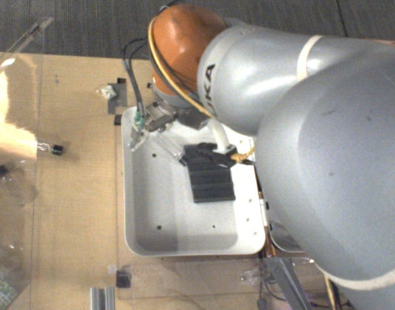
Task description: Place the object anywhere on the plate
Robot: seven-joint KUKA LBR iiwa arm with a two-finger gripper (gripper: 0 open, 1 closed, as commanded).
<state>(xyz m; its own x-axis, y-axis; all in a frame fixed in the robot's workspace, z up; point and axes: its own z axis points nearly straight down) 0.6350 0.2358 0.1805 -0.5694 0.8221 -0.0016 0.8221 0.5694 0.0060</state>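
I have the arm (294, 108) swung in from the right and looming over most of the frame; its grey shell hides nearly all of the right bin (283, 236), so I cannot tell what lies in there, the task's object and the plate included; the orange band (184, 34) sits at the top, above the wrist; beside it I can read black letters (208, 82) turned on their side, "KA", with the rest of the word curving out of sight. The gripper (138, 134) points down at the far left corner of the left bin (130, 234), just inside the rim; from this angle I cannot tell whether it is wide or narrow, or whether anything is in it. The white floor of that bin carries a few small dark specks (159, 227) toward the near side. On the wooden bench (68, 212) left of the bin lies a small black-capped piece (55, 150); a black block (123, 278) sits just below the bin's near left corner.
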